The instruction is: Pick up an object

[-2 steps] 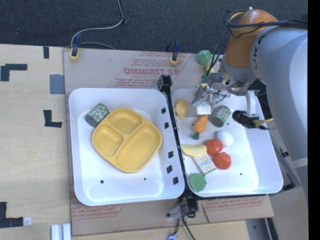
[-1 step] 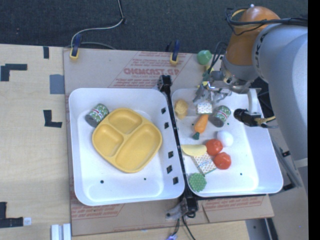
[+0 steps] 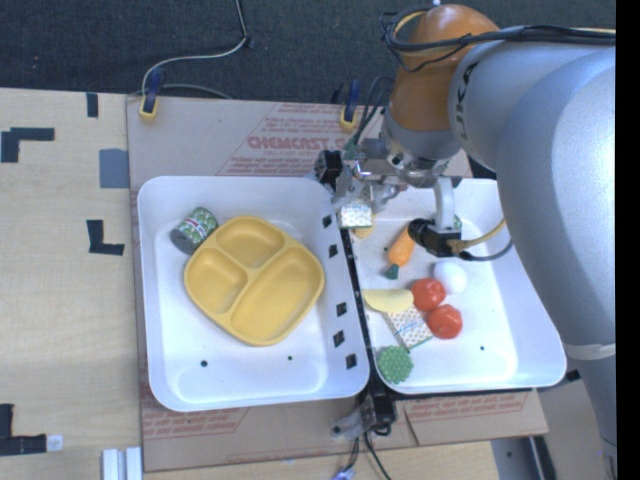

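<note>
My gripper (image 3: 356, 206) hangs over the back left corner of the right bin (image 3: 500, 363), close to the divider between the bins. A small pale patterned square (image 3: 356, 215) sits right at its tip, with a yellowish piece (image 3: 361, 232) just below; whether either is gripped is unclear. In the right bin lie an orange carrot (image 3: 400, 247), a white egg (image 3: 450, 275), two red tomatoes (image 3: 428, 293) (image 3: 445, 320), a yellow banana (image 3: 387, 299), a checkered packet (image 3: 410, 326) and a green broccoli (image 3: 394, 364).
The left bin (image 3: 160, 348) holds a yellow divided plate (image 3: 255, 278) and a green can (image 3: 194, 228) at its back left. The grey arm (image 3: 540, 118) covers the right bin's back right. Cardboard (image 3: 250, 138) and cables lie behind the bins.
</note>
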You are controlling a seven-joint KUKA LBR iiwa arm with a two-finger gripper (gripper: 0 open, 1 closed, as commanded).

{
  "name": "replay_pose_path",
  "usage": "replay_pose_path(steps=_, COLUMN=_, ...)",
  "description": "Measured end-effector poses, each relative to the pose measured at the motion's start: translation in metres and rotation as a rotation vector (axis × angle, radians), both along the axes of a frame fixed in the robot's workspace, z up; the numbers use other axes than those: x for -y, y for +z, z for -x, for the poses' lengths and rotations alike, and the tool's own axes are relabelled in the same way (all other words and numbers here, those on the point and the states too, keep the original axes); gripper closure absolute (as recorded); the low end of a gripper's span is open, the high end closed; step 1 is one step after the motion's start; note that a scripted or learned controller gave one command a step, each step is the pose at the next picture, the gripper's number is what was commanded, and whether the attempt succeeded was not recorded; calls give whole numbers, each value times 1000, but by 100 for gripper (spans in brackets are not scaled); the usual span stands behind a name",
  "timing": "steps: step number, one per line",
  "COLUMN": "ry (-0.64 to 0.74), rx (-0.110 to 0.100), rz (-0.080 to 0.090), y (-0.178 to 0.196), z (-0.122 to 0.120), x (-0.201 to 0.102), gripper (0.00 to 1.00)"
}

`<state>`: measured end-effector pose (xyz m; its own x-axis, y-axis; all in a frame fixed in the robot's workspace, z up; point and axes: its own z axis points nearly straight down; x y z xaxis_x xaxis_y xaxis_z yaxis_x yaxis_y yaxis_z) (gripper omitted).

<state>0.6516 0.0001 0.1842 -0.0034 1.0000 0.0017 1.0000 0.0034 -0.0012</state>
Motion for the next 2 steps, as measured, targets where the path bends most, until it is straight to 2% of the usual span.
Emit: replay_pose_path(steps=2, ry=2, rx=-4, rz=0, y=18, z=1, x=0, gripper=100)
